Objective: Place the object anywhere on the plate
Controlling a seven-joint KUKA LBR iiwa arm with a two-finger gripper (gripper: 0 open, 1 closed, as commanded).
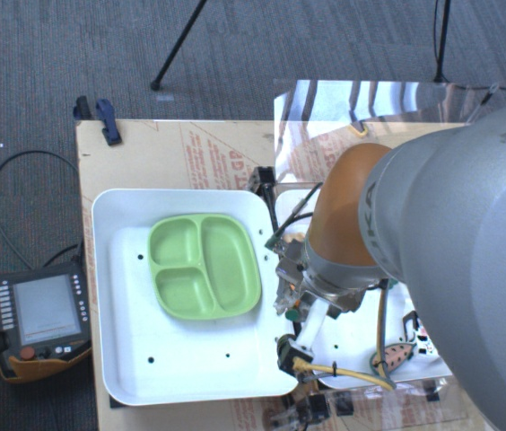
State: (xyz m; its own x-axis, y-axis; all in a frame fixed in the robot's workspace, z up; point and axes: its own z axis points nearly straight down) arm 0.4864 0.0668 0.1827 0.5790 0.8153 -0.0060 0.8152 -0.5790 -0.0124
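Small brownish object lay in the right bin, close by my arm, well apart from the green divided plate in the left bin. My pincer hung near the right bin's left edge; whether it was open or closed I could not tell.
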